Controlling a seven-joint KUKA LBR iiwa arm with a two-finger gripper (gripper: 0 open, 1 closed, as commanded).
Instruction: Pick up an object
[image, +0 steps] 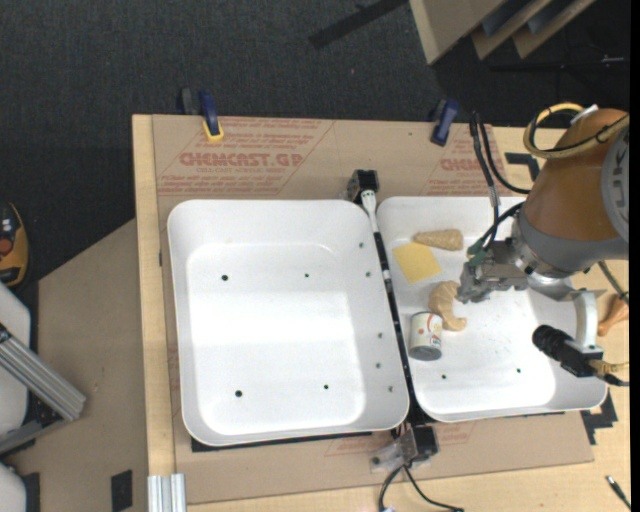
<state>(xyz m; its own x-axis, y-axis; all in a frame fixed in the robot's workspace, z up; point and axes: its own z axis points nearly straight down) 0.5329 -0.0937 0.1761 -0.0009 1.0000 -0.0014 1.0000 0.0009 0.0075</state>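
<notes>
The right bin (500, 385) holds a yellow flat block (417, 262), a tan bread-like piece (439, 239) at the back, a beige curved piece (446, 304) in the middle, and a small white can lying on its side (426, 335) near the left wall. My gripper (470, 285) hangs over the right bin just right of the beige curved piece, close to it. Nothing shows between its fingers.
The left bin (280, 320) sits beside the right one, with a black divider strip (385, 290) between them. Blue clamps (209, 110) hold the cardboard base at the back. The arm's body covers the right bin's back right corner.
</notes>
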